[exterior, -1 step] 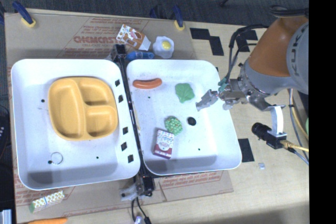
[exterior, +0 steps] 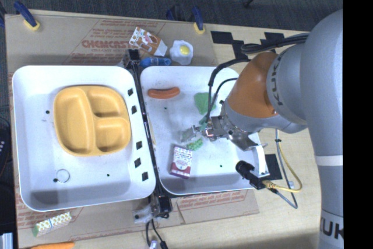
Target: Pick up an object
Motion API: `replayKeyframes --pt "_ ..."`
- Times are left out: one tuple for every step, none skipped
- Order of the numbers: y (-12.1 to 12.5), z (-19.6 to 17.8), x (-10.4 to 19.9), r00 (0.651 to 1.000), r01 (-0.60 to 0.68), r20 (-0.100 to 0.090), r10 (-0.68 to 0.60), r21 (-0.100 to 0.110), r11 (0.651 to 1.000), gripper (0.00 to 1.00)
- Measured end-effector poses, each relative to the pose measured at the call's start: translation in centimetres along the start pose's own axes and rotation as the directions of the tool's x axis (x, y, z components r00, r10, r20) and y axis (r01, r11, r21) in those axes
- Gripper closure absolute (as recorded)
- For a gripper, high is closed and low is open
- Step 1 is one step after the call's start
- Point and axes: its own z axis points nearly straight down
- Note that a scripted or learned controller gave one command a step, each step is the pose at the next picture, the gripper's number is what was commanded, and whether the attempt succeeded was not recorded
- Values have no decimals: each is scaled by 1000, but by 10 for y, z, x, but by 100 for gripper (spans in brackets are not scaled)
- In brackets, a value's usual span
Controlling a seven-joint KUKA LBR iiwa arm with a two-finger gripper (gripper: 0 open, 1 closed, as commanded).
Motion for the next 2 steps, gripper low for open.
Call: replayKeyframes --pt "-28 11 47 976 218 1 -218 -3 976 0" --pt "19 10 43 948 319 2 -319 -2 948 0"
